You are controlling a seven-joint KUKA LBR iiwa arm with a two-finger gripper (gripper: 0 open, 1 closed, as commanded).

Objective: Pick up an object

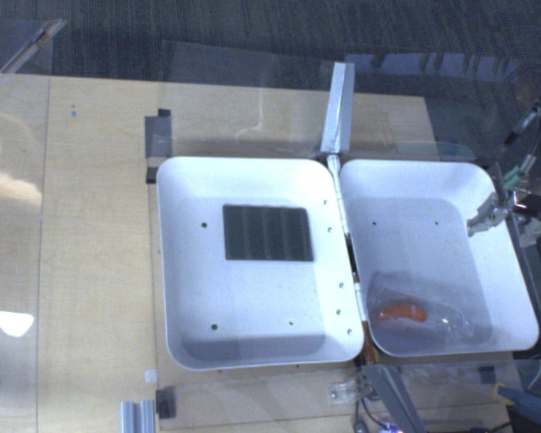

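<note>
Two white bins sit side by side on the wooden bench (pixel 81 287). The left bin (pixel 185 332) has a dark ribbed rectangular panel (pixel 267 233) on its floor. In the right bin (pixel 433 192), near its front wall, lies an orange object (pixel 403 312) inside a clear plastic bag (pixel 424 314). The gripper (pixel 489 213) hangs over that bin's right rim, apart from the bag; whether it is clenched or released, I cannot tell.

Even overhead light; window glare on bench (pixel 18 179) left; image slightly soft.
</note>
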